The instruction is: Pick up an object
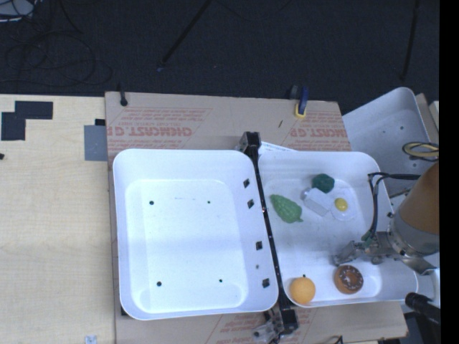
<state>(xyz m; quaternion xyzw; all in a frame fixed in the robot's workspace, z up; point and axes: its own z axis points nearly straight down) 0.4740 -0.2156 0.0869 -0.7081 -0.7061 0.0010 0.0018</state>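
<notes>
Operator, your two-finger metal gripper (349,251) stood low in the right-hand shallow white bin (287,165), just above the round brown doughnut-shaped object (348,279); whether its claw was apart or together I could not tell. A round orange ball (302,290) lay beside that object. A green leaf-shaped piece (286,209) lay near the bin's middle.
</notes>
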